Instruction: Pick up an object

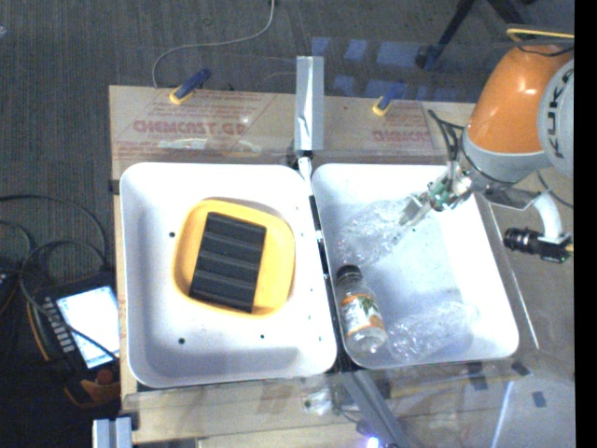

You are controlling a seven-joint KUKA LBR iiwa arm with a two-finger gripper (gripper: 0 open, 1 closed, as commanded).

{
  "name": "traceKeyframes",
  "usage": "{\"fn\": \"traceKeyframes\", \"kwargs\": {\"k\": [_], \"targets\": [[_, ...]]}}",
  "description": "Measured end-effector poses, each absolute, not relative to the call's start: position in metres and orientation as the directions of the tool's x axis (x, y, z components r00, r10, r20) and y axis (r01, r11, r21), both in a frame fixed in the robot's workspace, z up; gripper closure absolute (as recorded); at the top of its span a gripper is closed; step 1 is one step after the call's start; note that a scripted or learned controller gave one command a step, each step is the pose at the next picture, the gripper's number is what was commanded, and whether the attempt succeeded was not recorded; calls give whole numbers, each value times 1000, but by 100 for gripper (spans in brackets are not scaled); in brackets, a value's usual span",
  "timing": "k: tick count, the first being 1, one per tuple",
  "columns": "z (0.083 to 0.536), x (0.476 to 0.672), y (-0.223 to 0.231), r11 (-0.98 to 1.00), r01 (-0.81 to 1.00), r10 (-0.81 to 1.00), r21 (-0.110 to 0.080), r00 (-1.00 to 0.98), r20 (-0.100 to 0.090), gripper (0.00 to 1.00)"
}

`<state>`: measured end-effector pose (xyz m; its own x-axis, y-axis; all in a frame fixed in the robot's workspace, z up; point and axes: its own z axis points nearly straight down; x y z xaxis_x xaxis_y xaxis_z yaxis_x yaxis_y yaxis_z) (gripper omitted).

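the claw [417, 209], finger spread too small to tell, hovers over a crumpled clear plastic bottle [373, 227] in the right white bin [499, 292], so the approach seems underway; next it likely must descend and close.

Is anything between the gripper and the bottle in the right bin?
Nothing solid shows between them. The gripper hangs over crumpled clear plastic in the right bin; the bottle lies beyond that plastic, near the bin's front left.
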<state>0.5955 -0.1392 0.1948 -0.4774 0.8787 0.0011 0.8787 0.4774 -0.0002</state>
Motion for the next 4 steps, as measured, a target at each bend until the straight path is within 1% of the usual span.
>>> {"fn": "traceKeyframes", "kwargs": {"k": [1,2,3,4], "targets": [[195,596,-139,477,879,879,0,-477,1,0],[143,575,-100,278,960,960,-2,-278,2,0],[95,639,-119,120,993,993,16,-120,-1,0],[128,669,-155,65,998,998,2,-65,-2,0]]}}
